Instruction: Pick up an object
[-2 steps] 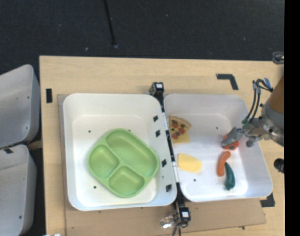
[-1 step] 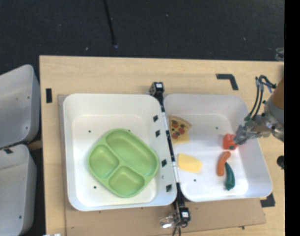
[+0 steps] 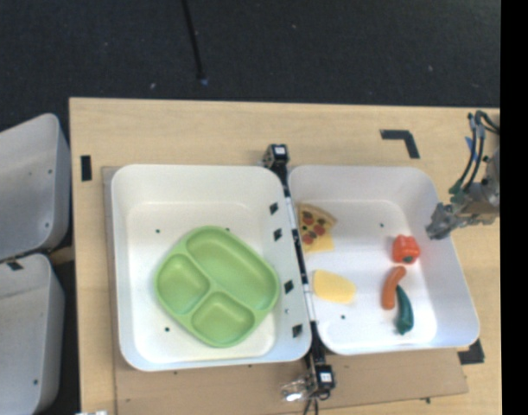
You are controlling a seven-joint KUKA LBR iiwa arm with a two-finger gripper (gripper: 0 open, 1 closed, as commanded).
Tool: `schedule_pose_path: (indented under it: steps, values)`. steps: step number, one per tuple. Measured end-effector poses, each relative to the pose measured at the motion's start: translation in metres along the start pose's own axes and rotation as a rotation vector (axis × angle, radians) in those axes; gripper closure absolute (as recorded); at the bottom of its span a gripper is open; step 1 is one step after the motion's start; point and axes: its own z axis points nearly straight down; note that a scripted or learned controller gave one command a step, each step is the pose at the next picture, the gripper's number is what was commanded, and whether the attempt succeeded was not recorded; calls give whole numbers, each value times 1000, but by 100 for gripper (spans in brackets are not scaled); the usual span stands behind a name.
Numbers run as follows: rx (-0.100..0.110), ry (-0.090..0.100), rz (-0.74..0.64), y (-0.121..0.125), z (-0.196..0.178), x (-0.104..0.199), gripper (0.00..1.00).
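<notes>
A green divided plate (image 3: 216,285) is lying in the left bin (image 3: 125,232), while the right bin (image 3: 454,284) is holding a pizza slice (image 3: 316,224), yellow piece (image 3: 334,287), red pepper (image 3: 405,249), sausage (image 3: 391,287) and dark green vegetable (image 3: 403,311), with the gripper (image 3: 443,221) hovering at its right rim.

The right bin (image 3: 367,184) has open floor across its middle and along its far wall. Its things crowd two sides: a pizza slice (image 3: 316,224) and a yellow piece (image 3: 334,287) lie close to the divider, while a red pepper (image 3: 406,249), a sausage (image 3: 391,288) and a green piece (image 3: 403,311) bunch near the right wall, the sausage and green piece almost touching. The gripper (image 3: 442,220) sits at that bin's right rim, just beside the pepper. In the left bin (image 3: 125,232), a green tray (image 3: 216,285) takes up the middle and near side, leaving bare floor along the far and left walls.
</notes>
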Motion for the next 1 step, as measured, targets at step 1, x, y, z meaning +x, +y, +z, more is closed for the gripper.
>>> schedule_pose_path:
  steps: [1]
  values:
    - [8, 1, 2, 0, 27, -1, 100]
